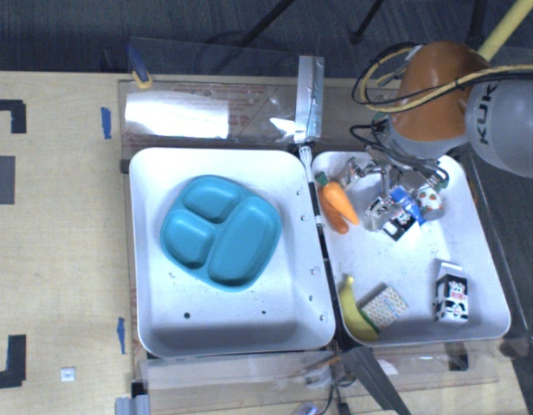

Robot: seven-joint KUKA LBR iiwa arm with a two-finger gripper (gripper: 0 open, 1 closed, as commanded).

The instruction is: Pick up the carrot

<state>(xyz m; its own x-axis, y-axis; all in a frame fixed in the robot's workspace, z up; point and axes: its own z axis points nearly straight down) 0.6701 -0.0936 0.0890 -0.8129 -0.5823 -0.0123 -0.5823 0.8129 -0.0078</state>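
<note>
Carrot [337, 206] lies in right bin [483, 258], near gripper [394, 213].

Orange carrot [337, 206], blue plate [221, 231]

My orange band [439, 89] is shiny and smooth. The carrot [337, 206] looks like smooth plastic, a bit glossy. Both white bins [154, 318] look like hard, smooth plastic. The blue tray [221, 232] is smooth plastic too, not very shiny. The bench [59, 232] looks like pale, matt wood. The banana [353, 314] looks smooth.
</note>
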